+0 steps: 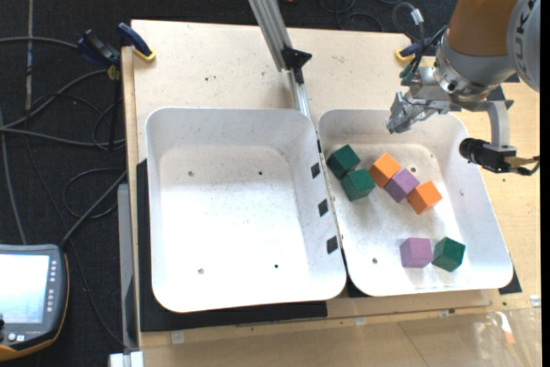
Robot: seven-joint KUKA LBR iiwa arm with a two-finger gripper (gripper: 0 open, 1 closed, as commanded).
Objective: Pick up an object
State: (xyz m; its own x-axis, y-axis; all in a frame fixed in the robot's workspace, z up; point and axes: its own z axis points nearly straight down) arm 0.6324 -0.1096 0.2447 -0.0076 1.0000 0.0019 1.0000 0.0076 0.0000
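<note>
left bin (172, 185) floor was open all over, free access from above. right bin (481, 211) was crowded: six blocks, a touching cluster (384, 177) mid-floor and a purple/green pair (432, 253) near the front wall, narrow gap between. slanted metal rail (262, 0) crossed over the surface (215, 64) behind the bins.
</note>
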